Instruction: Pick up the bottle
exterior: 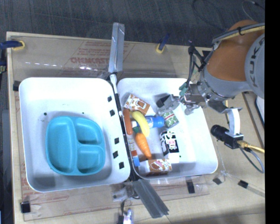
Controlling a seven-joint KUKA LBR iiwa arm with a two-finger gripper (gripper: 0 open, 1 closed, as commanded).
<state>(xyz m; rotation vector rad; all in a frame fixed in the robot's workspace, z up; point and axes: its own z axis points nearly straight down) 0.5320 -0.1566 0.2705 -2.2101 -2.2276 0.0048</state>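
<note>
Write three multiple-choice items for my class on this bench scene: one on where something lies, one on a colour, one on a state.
1. Where is the banana?
A. In the right bin
B. In the left bin
C. On the bare bench

2. What colour is the divided tray?
A. Red
B. Blue
C. Green

3. How does the tray sit?
A. Lying flat in the left bin
B. Hanging from the claw
C. Stacked on the carrot

Answers:
1 A, the banana lies among the clutter in the right bin.
2 B, the tray is light blue.
3 A, it lies flat on the floor of the left bin, far from the claw and the carrot.
</note>
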